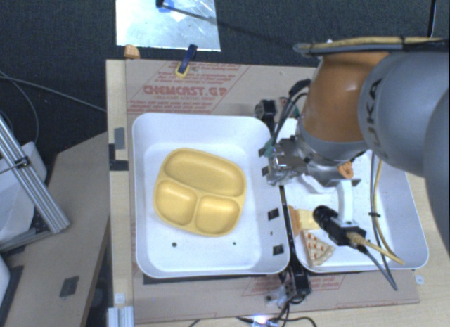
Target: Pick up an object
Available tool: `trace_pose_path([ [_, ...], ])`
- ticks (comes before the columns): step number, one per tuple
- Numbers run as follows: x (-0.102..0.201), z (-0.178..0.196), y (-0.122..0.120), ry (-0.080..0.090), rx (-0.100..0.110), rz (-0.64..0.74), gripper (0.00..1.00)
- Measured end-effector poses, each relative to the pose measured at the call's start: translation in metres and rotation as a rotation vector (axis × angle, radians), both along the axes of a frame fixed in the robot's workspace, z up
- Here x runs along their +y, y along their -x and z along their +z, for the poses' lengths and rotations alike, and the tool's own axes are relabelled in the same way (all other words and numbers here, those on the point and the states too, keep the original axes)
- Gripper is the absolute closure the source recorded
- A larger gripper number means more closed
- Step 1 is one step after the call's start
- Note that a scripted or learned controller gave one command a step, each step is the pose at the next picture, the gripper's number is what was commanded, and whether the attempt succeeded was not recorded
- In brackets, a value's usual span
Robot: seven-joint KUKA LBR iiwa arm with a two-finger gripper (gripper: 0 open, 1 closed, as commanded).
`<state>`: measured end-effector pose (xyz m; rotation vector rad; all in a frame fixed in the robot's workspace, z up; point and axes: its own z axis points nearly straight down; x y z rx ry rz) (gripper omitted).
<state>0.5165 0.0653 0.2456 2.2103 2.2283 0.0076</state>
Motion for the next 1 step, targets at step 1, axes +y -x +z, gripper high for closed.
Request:
trace_pose_path([
  [1,-0.0132,0.1085,-0.0070,0.001,-0.006,-0.003,1.00],
])
